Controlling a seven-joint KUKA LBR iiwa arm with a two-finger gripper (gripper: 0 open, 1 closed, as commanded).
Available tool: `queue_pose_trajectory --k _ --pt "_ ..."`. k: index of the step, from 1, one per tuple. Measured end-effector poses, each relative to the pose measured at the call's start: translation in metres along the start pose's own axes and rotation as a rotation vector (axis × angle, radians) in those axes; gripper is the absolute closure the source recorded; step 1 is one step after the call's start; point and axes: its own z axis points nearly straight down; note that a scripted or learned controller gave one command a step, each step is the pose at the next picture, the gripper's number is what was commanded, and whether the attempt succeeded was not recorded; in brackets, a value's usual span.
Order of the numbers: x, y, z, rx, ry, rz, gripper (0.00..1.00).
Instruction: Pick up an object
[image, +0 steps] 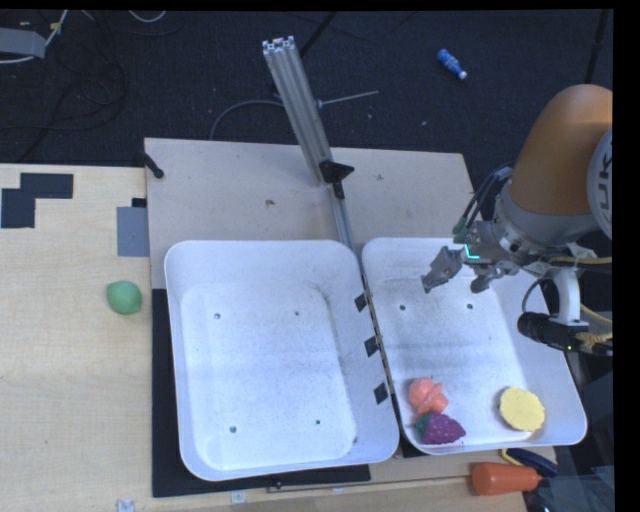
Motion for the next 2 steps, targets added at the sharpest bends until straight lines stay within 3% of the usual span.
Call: queue_pose_trajectory --k 1,2 --pt "0.0 0.0 0.0 0.0 0.0 0.0 0.0" --pt "-0.006 0.0 0.045 0.004 0.0 0.0 0.0"
